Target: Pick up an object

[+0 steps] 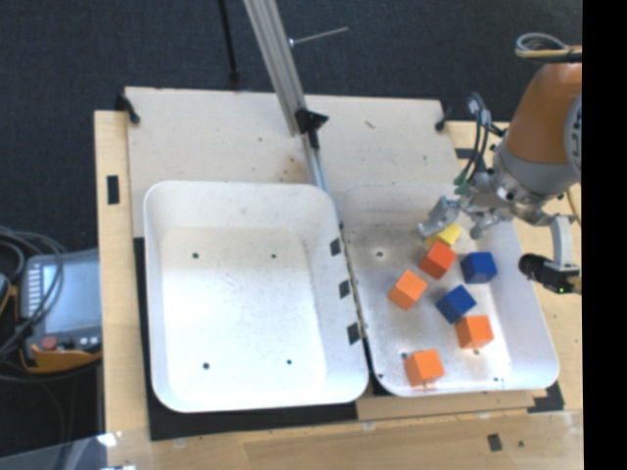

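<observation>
Wooden desk (113, 262), two white bins; blocks all in right bin (519, 355). Hand (453, 221) over yellow block (449, 234), prob. lining up grasp; grip state unclear.

One fixed camera looks down aslant, from well above, on the tabletop (245, 106); the arm (544, 125) enters at 3 o'clock.

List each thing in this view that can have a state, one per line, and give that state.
gripper: low in the right bin, above the yellow block
yellow block: lying in the bin, partly under the gripper
orange blocks: four, loose on the bin floor
blue blocks: two, loose on the bin floor
right bin: holding all the blocks
</observation>
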`<state>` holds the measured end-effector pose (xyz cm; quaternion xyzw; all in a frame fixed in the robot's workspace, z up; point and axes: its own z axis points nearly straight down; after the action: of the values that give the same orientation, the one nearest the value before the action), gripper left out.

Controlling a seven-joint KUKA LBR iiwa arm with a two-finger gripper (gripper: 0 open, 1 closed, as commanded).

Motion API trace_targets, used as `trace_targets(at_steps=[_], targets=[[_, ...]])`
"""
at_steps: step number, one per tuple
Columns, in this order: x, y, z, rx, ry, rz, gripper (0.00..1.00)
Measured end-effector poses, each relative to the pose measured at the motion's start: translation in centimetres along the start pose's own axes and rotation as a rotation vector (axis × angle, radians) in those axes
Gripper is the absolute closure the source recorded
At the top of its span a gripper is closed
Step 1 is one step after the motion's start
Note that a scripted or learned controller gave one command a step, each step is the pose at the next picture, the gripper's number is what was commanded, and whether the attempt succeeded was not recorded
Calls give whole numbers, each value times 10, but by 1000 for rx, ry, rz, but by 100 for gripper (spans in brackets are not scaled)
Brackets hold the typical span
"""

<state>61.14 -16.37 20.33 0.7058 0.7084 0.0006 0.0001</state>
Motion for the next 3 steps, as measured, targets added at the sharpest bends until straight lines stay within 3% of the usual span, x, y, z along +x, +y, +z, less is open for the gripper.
trace_targets(at_steps=[1, 2, 3], targets=[[0, 0, 0, 0, 0, 0, 0], [-2, 0, 63, 5, -3, 4, 0], [-4, 1, 84, -2, -3, 6, 0]])
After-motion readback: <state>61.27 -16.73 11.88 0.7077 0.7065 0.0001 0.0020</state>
